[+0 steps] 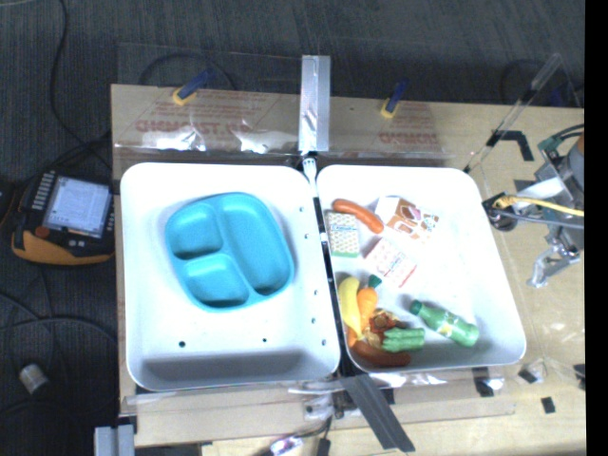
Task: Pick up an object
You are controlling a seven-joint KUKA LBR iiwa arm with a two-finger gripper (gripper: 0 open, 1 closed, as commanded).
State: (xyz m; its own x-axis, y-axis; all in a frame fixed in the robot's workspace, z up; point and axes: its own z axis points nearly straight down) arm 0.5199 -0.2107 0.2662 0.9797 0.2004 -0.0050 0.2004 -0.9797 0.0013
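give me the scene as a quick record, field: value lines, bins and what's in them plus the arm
left bin: holds a blue divided tray
right bin: toy food crowded along its left side
hot dog: near the top left
green bottle: lying on its side, low in the bin
banana: against the divider
small cartons: upper middle
arm: at the right edge, outside the bins

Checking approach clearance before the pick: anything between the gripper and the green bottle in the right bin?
Nothing visible blocks it. The gripper sits outside the right bin, past its right wall. The green bottle lies on its side near the bin's front right, with bare floor on its right. The other toys are to its left.
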